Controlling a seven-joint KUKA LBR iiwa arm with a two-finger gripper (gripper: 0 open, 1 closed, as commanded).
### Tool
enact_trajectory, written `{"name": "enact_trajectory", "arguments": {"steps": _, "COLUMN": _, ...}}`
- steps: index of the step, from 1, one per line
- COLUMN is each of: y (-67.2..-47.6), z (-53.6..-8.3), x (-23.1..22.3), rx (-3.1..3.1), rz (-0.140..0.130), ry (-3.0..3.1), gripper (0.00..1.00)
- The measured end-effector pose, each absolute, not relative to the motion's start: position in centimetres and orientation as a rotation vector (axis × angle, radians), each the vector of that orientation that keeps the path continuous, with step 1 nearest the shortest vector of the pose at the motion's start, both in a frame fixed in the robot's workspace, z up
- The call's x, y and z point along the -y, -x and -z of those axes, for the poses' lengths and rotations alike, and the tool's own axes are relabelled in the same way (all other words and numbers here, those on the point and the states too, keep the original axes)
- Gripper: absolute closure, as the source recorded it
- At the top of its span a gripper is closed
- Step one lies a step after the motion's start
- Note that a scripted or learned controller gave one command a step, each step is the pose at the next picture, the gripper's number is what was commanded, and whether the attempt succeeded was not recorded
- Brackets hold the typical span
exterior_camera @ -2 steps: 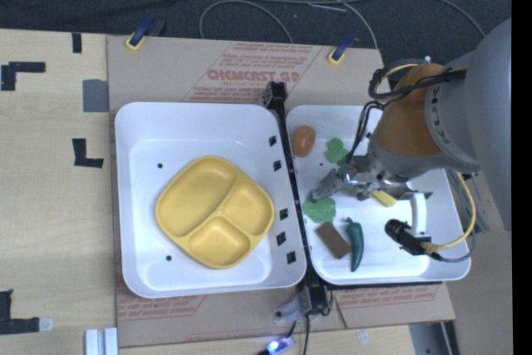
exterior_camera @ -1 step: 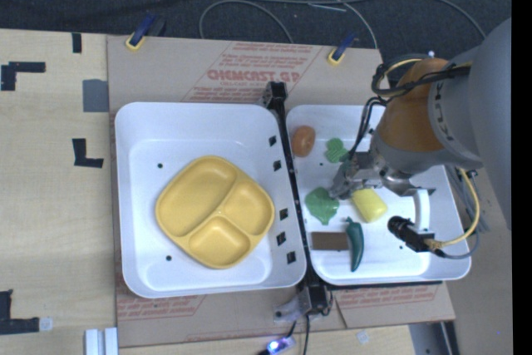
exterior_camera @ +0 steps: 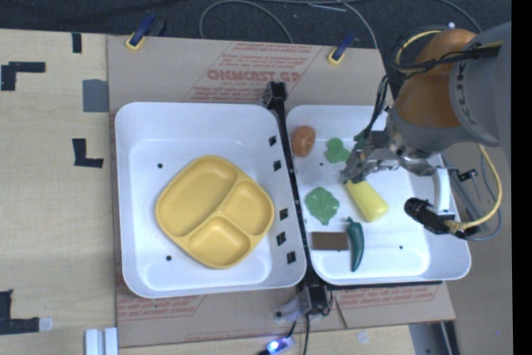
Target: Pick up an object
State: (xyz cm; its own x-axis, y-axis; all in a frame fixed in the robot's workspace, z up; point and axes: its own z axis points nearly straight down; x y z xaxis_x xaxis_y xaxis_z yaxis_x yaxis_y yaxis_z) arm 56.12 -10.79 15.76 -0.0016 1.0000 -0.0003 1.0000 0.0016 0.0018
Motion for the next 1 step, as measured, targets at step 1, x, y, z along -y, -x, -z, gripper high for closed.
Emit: {"name": "enact_trajectory", "arguments": {"steps": 1, "y": -56.21, "z": -20.97, "x": 10.76, "rx": -2.222, "rz": -0.002, "ry": -2.218, "gripper": 1.00}}
